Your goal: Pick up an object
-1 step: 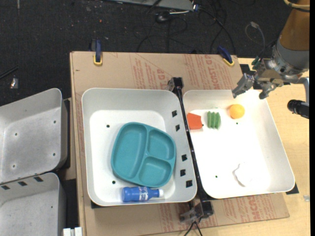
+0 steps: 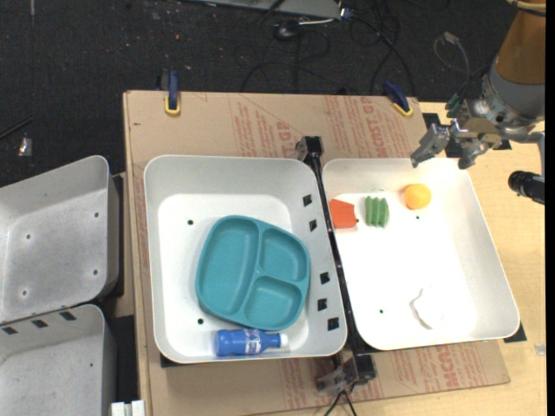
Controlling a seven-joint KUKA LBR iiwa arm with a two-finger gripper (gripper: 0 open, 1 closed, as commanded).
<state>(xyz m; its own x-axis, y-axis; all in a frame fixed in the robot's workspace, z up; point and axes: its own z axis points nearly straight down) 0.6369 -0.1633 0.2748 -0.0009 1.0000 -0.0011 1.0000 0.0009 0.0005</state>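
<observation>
In the right bin (image 2: 486,258) lie an orange ball (image 2: 417,196), a green ridged piece (image 2: 375,211) and an orange-red block (image 2: 343,214) along the far side, plus a white crumpled object (image 2: 426,308) near the front. My gripper (image 2: 447,148) hangs above the bin's far right corner, up and to the right of the orange ball. Its fingers are spread apart with nothing between them. The left bin (image 2: 173,189) holds a teal divided plate (image 2: 253,271) and a blue bottle (image 2: 248,342) lying on its side at the front.
A cardboard sheet (image 2: 260,120) lies under both bins, clamped at the back. White trays (image 2: 52,232) sit off to the left. Cables lie on the dark floor behind.
</observation>
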